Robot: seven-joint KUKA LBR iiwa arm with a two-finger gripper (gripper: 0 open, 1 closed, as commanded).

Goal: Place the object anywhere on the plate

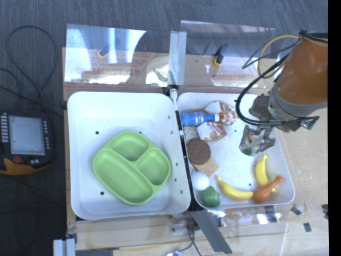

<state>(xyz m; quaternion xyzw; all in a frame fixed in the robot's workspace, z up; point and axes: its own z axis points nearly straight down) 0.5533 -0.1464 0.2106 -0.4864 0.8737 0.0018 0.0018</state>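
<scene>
Hanging over the right bin [287,167], the jaws' tips sit just above a banana [261,170].

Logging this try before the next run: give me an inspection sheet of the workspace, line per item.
Surface: two white bins side by side, left bin, right bin.
Job's things: green plate with three compartments in the left bin, nothing on it.
Clutter: right bin holds blue-capped bottle, brown round disc, white ball, green fruit, two bananas, orange carrot-like toy.
Grippers: gripper low over the right bin; finger state unclear.
Cables: black loops at the wrist.
Surroundings: teach pendant left of bench.
</scene>
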